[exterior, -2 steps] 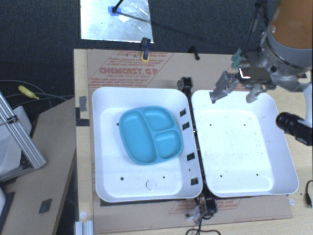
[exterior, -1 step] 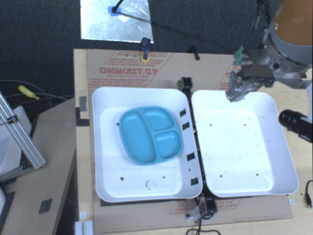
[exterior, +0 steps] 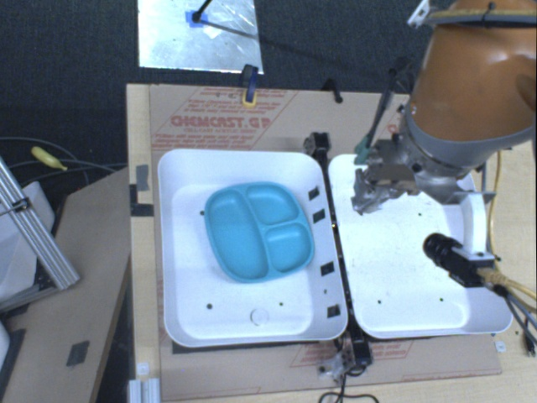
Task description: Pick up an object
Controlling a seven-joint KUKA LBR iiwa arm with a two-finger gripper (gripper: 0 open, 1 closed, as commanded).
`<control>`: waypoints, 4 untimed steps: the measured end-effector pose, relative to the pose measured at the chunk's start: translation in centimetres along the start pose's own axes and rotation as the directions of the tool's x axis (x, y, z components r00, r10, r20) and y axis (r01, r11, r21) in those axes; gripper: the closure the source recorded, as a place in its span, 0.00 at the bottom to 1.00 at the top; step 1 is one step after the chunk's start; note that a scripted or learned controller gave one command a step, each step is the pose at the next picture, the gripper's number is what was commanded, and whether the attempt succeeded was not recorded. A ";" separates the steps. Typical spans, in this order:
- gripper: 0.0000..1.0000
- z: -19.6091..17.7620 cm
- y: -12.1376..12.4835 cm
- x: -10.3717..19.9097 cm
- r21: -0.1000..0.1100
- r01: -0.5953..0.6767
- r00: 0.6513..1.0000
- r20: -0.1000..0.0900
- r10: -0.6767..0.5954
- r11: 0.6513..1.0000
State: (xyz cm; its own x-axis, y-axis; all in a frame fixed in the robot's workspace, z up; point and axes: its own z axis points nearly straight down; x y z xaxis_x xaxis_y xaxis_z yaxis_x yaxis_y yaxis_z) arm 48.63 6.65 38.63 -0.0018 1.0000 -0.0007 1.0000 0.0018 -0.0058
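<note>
Inspecting from above: my pincer (exterior: 367, 198) hangs over the right bin (exterior: 403, 313), near its far left corner, just beside the divider where the two bins meet. Pincer status: I cannot tell from this angle whether it is apart or together, as the tip reads as one dark grey cluster under the wrist. Nothing is seen clamped in it. The bin floor beneath it is bare white plastic.

The one clear candidate for the task is the blue plate (exterior: 256, 232), a three-compartment dish lying flat and right way up near the middle of the left bin (exterior: 180, 313), across the divider from me. It sits clear of all four walls, which I judge leaves room to approach its rim. Both bins rest on a cardboard sheet (exterior: 218, 120), presumably to keep them level and together.

Assessment: pick not yet begun. My position over bare floor offers nothing to grasp, so a shift leftwards over the plate is required. Its low, smooth rim may slip.
</note>
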 end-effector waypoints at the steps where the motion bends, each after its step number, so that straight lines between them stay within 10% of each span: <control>1: 1.00 -4.7 0.0 7.7 -0.012 0.009 1.000 -0.005 -0.009 1.000; 4: 1.00 -11.0 0.1 9.8 -0.014 0.013 1.000 -0.004 -0.013 1.000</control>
State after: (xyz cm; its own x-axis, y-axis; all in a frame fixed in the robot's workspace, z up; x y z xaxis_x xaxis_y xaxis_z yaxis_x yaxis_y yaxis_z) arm 48.76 16.49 49.59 -0.0148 0.9999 0.0038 0.9999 0.0148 0.0080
